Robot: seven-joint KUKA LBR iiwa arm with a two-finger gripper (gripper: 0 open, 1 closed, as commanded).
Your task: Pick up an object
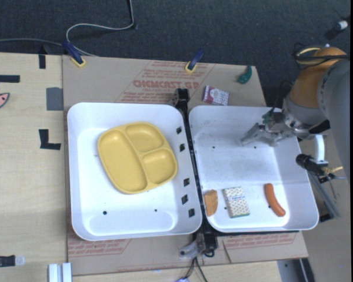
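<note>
Gripper (251,135) hanging over the right bin (294,216), fingers spread, nothing in them.
All 3 items sit along that bin's near edge: sausage (275,200), patterned packet (236,202), little brown pastry (210,201).

One fixed camera looks down at a slant on both white bins (76,157), from well above.
</note>
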